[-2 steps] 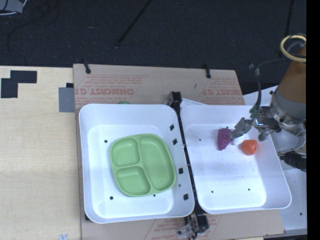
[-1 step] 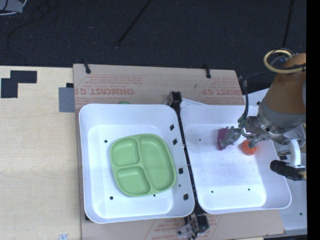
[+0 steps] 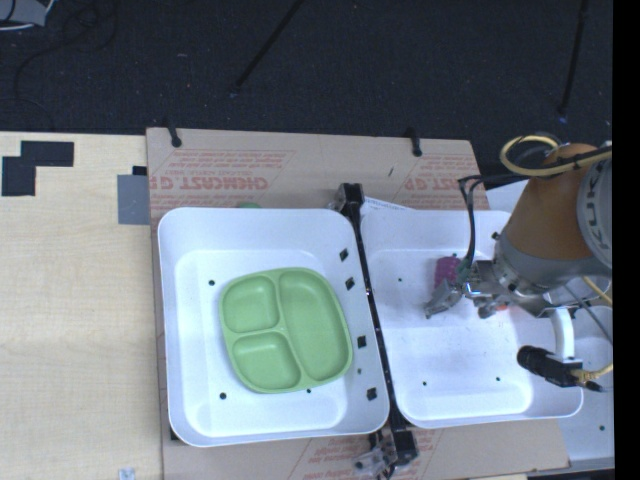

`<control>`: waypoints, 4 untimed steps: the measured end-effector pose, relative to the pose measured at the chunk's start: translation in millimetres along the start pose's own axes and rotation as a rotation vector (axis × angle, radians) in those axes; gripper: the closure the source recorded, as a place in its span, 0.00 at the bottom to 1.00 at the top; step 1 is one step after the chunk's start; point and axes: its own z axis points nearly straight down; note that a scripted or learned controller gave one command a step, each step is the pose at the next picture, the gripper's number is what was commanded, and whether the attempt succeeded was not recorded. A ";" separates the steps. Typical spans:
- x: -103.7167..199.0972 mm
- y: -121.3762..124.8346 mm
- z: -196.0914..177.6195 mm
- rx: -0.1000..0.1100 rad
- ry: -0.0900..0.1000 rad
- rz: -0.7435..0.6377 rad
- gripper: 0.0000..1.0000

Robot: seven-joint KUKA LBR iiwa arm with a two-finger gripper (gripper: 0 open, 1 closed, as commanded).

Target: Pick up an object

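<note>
Camera view: the arm reaches in from the right, its pincer (image 3: 445, 293) low in the right bin (image 3: 470, 393) beside a small magenta object (image 3: 446, 267), apparently lining up a grasp; whether the pincer is apart or together, I cannot tell. The green divided plate (image 3: 285, 328) lies flat in the left bin (image 3: 190, 268), well apart from the arm.

even overhead light, bright white bins (image 3: 190, 268), dark backdrop, soft grainy focus.
</note>
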 end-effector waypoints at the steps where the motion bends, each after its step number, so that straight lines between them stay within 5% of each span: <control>1: 0.8 0.2 50.7 -0.006 -0.002 0.002 0.00; 2: -0.4 0.6 37.9 -0.007 -0.001 0.007 1.00; 4: 9.0 -0.8 -85.8 -0.013 -0.003 -0.001 1.00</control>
